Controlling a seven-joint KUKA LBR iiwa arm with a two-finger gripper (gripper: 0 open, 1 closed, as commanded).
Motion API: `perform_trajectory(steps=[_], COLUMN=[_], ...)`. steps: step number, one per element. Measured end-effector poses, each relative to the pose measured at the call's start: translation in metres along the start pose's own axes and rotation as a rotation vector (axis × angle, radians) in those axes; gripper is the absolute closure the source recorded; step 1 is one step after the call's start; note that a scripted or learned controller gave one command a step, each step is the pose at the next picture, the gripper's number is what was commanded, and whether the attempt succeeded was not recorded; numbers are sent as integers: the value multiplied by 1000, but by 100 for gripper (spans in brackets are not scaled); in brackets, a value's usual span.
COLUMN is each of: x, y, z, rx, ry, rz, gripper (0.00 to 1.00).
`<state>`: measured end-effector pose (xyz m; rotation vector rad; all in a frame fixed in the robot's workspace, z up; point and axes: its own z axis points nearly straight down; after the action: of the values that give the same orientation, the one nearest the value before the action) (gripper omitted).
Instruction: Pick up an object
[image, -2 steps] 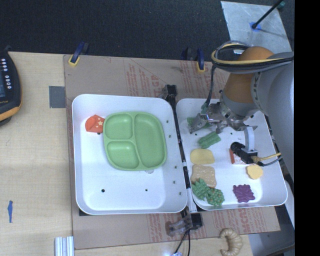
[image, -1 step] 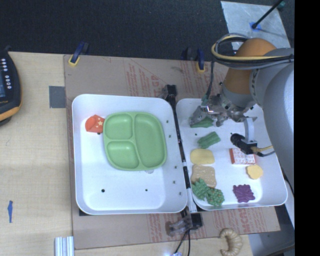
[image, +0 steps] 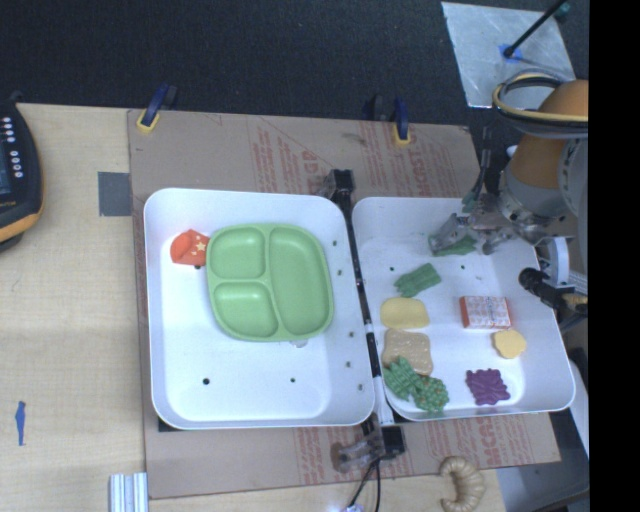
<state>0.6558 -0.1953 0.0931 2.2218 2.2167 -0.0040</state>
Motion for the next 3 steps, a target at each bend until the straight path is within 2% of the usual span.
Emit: perform_trajectory(steps=[1,2,3], x=[-15,4,-18], y=[2,-1,2], z=[-73,6,-62], rx=[-4,10,-4], ry=[1,6,1], rz=[-5,-8,-5], gripper=[0,0,0])
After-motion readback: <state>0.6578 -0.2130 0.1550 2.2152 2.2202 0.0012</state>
